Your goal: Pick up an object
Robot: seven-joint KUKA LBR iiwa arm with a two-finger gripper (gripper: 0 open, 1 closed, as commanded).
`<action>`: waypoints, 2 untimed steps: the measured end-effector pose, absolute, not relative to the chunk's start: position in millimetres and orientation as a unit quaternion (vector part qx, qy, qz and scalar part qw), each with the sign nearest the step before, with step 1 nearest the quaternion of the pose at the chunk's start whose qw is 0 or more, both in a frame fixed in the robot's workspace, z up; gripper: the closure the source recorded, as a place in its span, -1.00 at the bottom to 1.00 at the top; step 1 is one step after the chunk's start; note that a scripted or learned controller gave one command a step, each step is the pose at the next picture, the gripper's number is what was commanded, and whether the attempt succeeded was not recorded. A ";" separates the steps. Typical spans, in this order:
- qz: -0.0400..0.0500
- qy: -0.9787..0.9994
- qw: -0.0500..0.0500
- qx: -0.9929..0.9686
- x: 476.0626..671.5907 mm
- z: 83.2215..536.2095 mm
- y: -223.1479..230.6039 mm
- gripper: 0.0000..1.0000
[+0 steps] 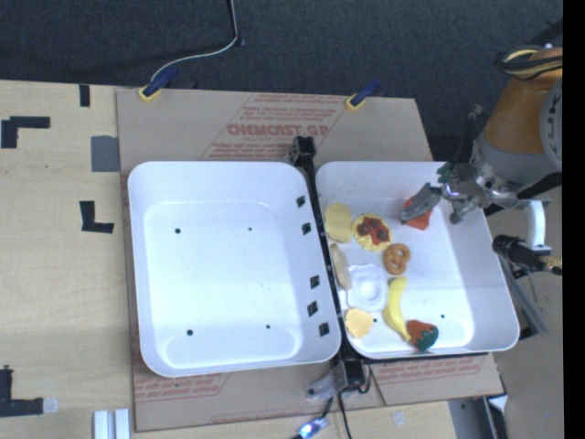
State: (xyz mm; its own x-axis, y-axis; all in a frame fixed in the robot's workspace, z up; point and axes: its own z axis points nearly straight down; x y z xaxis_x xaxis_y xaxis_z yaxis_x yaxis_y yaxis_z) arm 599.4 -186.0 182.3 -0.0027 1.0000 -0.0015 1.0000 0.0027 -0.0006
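My gripper [420, 207] hangs over the upper right part of the right bin [475, 273], reaching in from the right. A small red-orange object [419, 220] shows right at its tip, and I cannot make out whether it is gripped or just lies underneath. Toy food lies in the same bin: a pale yellow round piece [338, 219], a red and yellow item [372, 231], a brown pretzel [396, 259], a white round piece [367, 291], a banana [396, 307], a yellow slice [358, 322] and a red and green item [422, 335].
The left bin [219, 263] stands beside the right one, joined by a black divider [315, 245]. Both rest on a cardboard sheet [265, 126]. The arm's orange band [521, 108] rises at the right edge, and a cable [201, 58] trails at the back.
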 end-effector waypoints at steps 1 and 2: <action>0.000 0.707 0.001 0.707 595.8 80.5 -181.3 -1.00; -0.004 0.709 -0.007 0.705 644.3 83.9 -176.0 -1.00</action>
